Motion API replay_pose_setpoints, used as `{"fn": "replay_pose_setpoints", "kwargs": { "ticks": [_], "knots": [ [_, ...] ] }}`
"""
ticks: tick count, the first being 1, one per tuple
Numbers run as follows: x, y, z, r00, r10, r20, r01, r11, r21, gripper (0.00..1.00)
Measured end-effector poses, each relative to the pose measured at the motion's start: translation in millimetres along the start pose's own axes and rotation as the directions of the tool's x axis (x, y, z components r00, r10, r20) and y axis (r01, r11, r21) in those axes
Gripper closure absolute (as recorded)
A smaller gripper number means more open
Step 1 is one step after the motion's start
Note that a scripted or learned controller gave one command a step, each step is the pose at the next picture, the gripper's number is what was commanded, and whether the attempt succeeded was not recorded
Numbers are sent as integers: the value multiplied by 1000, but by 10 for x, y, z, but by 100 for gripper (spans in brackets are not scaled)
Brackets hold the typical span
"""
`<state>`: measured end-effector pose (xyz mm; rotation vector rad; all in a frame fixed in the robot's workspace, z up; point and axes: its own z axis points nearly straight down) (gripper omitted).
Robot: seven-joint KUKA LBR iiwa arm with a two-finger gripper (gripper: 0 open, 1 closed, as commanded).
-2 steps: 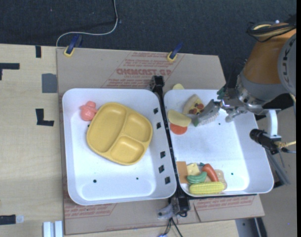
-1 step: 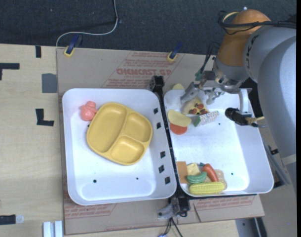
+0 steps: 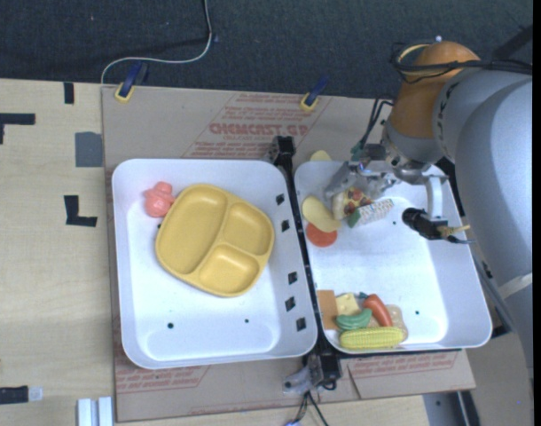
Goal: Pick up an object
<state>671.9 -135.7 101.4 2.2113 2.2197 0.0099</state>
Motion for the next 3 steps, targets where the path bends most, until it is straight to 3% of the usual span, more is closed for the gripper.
{"fn": "replay_pose_setpoints", "kwargs": {
  "ticks": [1,2,3],
  "knots": [
    [-29,-32,158,1000,2,0,-2,1000,10,0],
    [-291,-127,145,1000,4,-2,-4,1000,6,0],
    [-272,-111,31,1000,0,-1,0,1000,4,100]
  ]
}}
